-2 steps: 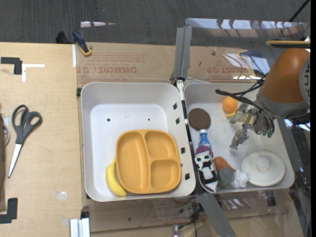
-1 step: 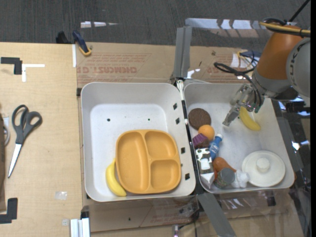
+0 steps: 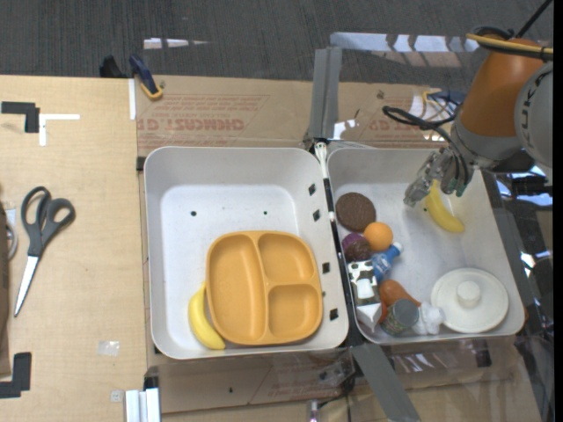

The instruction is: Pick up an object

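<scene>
Camera view: the gripper (image 3: 437, 181) is seen over the right bin (image 3: 503, 236), far side, its fingers closed around a banana (image 3: 442, 212). A straight, steady lift is advised, lest the fruit slip.

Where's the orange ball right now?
The orange ball sits in the right bin, near its left wall, just right of the brown cookie and above the small bottle.

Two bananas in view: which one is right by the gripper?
The banana in the right bin, just beneath the gripper. The other banana lies in the left bin, tucked against the yellow divided plate.
</scene>
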Motion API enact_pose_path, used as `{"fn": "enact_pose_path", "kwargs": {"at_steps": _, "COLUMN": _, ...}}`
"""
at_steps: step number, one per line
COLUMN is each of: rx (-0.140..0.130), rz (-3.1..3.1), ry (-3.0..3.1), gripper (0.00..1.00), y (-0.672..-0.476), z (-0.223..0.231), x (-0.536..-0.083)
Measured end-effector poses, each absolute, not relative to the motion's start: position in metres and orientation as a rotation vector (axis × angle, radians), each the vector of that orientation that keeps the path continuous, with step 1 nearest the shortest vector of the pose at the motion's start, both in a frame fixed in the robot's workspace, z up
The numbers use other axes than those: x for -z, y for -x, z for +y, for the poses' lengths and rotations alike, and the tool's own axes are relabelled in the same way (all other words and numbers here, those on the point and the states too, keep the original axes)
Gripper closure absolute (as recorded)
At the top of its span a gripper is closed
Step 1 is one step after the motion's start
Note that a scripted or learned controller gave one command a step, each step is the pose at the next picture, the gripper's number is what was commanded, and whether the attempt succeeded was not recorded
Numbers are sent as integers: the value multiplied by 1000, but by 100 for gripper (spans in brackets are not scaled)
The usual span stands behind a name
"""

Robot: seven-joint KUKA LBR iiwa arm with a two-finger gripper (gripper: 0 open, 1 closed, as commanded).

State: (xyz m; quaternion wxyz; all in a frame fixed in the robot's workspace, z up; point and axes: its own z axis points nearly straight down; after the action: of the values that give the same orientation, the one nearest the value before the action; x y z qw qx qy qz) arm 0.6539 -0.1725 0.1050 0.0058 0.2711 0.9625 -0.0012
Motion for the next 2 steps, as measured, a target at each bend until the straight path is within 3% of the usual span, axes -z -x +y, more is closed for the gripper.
{"fn": "enact_pose_path", "kwargs": {"at_steps": 1, "rx": 1, "rz": 3027, "ry": -817, "gripper": 100, "y": -643, "z": -133, "x": -250}}
{"fn": "enact_pose_path", "kwargs": {"at_steps": 2, "rx": 1, "rz": 3019, "ry": -861, "gripper": 100, "y": -586, "z": -117, "x": -94}}
